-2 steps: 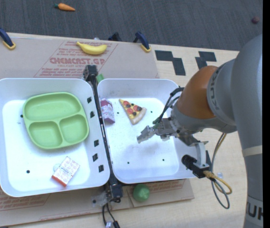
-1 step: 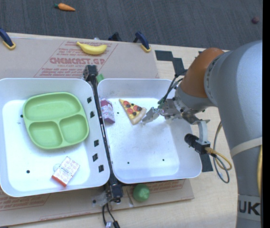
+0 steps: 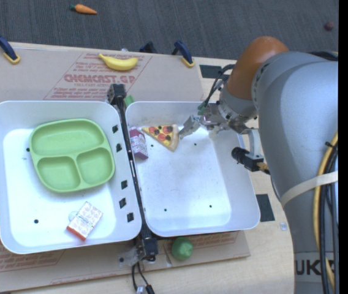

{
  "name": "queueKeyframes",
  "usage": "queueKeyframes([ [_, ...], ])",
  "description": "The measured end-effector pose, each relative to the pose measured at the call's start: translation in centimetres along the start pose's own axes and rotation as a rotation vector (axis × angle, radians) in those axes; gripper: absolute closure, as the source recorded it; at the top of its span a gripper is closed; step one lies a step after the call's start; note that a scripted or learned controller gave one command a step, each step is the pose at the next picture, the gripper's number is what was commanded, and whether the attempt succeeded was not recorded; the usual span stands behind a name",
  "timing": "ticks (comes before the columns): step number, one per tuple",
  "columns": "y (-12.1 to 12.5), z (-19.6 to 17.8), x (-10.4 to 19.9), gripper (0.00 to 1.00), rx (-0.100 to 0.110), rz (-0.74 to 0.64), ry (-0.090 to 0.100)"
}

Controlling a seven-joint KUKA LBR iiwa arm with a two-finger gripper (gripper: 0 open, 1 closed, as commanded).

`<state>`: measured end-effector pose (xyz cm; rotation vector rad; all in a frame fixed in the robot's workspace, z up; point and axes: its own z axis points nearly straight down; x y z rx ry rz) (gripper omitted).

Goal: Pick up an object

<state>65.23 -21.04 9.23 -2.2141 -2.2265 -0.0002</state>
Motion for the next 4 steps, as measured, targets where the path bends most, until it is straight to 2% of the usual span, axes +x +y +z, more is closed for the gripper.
queueKeyframes([
  [1, 0.1, -1.1, 0.1, 1.00, 0.001, -0.007, 0.001],
  [2, -3.9, -6.3, 0.0, 1.00, 0.000, 0.002, 0.000],
  [3, 0.4, -5.2, 0.0, 1.00, 0.000, 0.001, 0.001],
  [4, 0.5, -6.3, 0.1, 1.00, 0.000, -0.005, 0.001],
])
